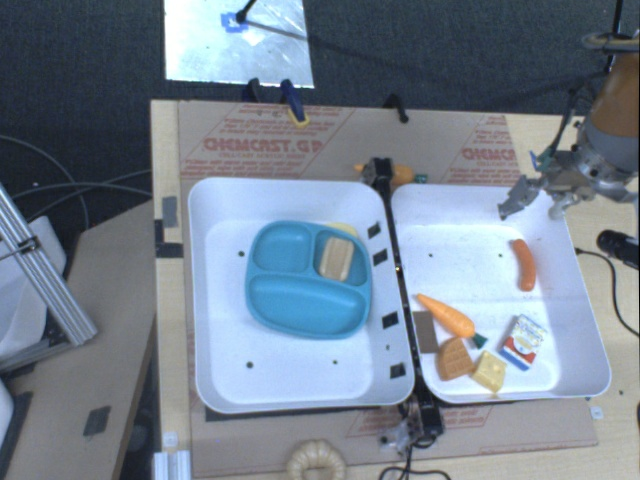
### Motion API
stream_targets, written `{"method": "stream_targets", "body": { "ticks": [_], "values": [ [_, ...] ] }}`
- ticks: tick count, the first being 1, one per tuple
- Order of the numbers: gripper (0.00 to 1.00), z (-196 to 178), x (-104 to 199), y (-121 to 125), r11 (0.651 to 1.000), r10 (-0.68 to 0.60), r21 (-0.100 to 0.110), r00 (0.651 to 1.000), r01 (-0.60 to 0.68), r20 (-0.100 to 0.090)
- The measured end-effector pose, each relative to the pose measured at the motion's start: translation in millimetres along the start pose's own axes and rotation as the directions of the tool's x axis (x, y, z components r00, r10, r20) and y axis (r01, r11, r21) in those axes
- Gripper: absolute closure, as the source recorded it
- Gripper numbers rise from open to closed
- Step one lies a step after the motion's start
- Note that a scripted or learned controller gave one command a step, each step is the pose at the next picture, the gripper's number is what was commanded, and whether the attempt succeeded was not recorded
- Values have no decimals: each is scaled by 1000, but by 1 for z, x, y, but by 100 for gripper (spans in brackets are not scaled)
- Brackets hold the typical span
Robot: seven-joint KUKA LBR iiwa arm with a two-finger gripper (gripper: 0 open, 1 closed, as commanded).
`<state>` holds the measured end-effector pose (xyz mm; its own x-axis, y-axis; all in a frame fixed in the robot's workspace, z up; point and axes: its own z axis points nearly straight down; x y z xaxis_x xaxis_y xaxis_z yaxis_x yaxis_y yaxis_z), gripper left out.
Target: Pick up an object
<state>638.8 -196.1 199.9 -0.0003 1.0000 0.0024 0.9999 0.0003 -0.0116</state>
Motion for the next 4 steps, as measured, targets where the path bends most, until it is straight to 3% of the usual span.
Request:
{"method": "stream_targets", "body": {
  "ticks": [1, 2, 3, 4],
  "values": [
    [0, -9, 1, 3, 1000, -3, -14, 1000, 3, 3],
    [0, 50, -4, 9, 1000, -2, -10, 1000, 2, 3],
    [0, 106, -2, 8, 1000, -3, -22, 1000, 3, 6],
    [0, 114, -2, 10, 1000, -5, -16, 1000, 5, 4]
  ]
}}
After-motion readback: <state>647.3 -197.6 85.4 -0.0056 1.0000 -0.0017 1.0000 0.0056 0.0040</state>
